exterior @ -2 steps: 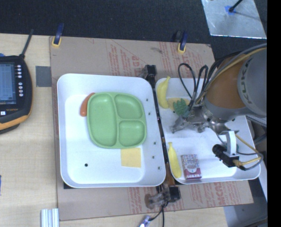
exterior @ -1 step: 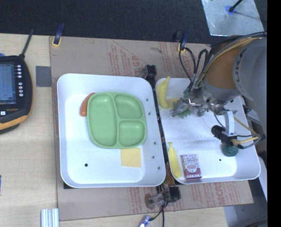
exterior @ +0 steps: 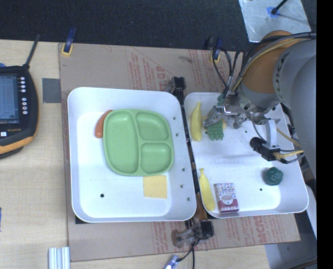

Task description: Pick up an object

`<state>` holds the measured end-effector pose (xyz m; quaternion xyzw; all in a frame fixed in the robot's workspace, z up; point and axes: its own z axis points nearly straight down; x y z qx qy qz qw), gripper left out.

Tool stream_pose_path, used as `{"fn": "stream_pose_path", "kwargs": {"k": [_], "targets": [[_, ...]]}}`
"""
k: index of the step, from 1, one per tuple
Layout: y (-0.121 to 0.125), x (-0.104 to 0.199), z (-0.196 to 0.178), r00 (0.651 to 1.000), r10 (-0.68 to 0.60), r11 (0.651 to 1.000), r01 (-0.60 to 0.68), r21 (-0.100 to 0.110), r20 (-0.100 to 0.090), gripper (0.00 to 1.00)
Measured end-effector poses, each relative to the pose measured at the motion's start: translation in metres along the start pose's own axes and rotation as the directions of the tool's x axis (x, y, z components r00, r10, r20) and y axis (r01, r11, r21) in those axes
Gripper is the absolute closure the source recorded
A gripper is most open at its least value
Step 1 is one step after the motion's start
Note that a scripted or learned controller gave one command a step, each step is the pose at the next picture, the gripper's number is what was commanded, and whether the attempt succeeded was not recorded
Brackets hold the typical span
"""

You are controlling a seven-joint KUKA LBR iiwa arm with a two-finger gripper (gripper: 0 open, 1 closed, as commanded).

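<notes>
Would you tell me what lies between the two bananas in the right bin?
Bare white bin floor separates upper banana from lower banana in the camera view.

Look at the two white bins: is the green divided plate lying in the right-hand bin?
No. The green divided plate lies in the left bin, with a yellow square just below it.

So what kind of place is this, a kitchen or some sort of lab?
Most likely a robotics lab bench, not a kitchen: a grey robot arm with an orange band reaches over two shallow white plastic bins of toy-like items, and an orange-trimmed handheld control pendant with a screen lies beside them.
</notes>
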<state>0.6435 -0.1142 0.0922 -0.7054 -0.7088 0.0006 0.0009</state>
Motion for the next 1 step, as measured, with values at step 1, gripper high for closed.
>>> {"fn": "stream_pose_path", "kwargs": {"k": [1], "targets": [[0.0001, -0.0004, -0.0103, 1.000, -0.002, 1.000, 0.002, 0.001, 0.000, 1.00]]}}
